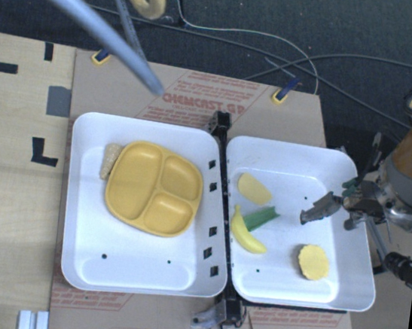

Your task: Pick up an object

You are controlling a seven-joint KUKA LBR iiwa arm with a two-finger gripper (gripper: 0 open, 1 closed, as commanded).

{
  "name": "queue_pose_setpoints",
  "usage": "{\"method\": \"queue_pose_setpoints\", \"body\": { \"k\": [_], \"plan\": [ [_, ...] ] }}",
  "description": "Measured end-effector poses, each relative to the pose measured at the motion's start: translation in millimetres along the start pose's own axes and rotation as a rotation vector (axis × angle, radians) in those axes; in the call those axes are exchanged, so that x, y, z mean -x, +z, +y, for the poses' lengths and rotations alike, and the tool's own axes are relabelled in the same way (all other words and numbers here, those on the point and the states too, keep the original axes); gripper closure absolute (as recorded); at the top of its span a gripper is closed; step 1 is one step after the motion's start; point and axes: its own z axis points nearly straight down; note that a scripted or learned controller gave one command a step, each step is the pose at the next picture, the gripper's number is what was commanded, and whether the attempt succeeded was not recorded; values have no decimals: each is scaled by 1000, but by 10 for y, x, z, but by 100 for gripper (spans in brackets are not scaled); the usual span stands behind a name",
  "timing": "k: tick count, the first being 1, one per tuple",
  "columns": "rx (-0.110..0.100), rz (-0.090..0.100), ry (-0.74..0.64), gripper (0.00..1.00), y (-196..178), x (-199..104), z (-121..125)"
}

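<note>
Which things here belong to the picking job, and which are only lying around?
For the job:
gripper
round yellow piece
banana
green piece
pale yellow piece
right bin

Just lying about:
yellow divided plate
left bin
cables

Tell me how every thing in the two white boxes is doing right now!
Yellow plate: lying flat in the left bin, right way up.
Sponge: partly tucked under the plate.
Banana: lying in the right bin, beside the green piece.
Pale yellow piece: lying loose.
Round yellow piece: lying loose.
Gripper: above the right bin, holding nothing.
</note>
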Motion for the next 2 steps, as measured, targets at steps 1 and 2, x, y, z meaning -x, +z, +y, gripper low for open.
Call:
{"method": "queue_pose_setpoints", "body": {
  "k": [1,2],
  "plan": [
    [11,-2,-4,0,-56,-4,22],
    [8,-2,-3,0,550,-37,93]
  ]
}}
